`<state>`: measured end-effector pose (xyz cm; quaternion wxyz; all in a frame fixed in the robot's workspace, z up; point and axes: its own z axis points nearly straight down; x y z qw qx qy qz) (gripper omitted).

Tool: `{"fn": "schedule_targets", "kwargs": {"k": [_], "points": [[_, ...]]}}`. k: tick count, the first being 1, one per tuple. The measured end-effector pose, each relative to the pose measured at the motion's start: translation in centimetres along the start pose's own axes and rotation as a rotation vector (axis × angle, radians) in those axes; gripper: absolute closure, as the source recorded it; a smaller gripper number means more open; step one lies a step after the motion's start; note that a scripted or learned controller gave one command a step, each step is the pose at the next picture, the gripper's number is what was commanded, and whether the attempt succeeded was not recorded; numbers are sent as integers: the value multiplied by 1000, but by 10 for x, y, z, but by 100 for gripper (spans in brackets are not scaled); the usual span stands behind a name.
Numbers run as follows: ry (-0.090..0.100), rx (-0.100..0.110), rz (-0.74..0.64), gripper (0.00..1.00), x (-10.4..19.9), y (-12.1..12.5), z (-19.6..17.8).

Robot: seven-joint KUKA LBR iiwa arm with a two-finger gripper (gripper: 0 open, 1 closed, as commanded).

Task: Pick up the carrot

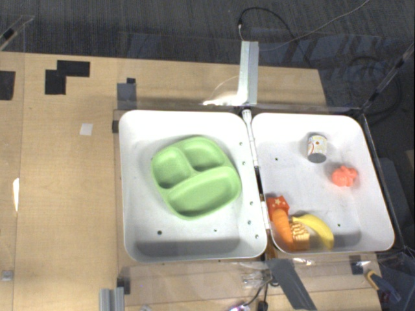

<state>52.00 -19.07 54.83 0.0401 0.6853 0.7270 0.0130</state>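
- Two shallow white bins are set side by side on a light wooden surface (58, 193); their inner walls touch along the middle.
- The carrot (281, 227) is found in the right bin (371, 149), in its near left corner, close against the wall shared with the other bin. It lies flat, its length running roughly from far to near.
- A small red piece with pale spots (278, 204) is seen at the far end of the carrot, touching it or nearly so.
- A banana (320, 229) is laid just to the right of the carrot, curved, with its tip toward the bin's near wall.
- Between the carrot and the banana a small yellowish thing (299, 233) is wedged; what it is cannot be made out.
- A small pale can (316, 148) is placed in the far part of the right bin, well apart from the carrot.
- A pinkish-orange lump (345, 176) rests near the right wall, between the can and the banana.
- The left bin (130, 173) is occupied by a green divided plate (196, 175) with three compartments, placed near its middle.
- A metal post (249, 70) is fixed behind the join of the bins, and a dark cable (292, 34) is looped on the floor beyond.
- Nothing is seen resting on or gripping the carrot.
- How far the jaws are open, and what they may have hold of, cannot be told.
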Motion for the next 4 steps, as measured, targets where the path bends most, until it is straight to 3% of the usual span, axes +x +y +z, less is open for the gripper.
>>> {"fn": "schedule_targets", "kwargs": {"k": [4], "points": [[-16, -29, -28, 100, 3, 9, -50]]}}
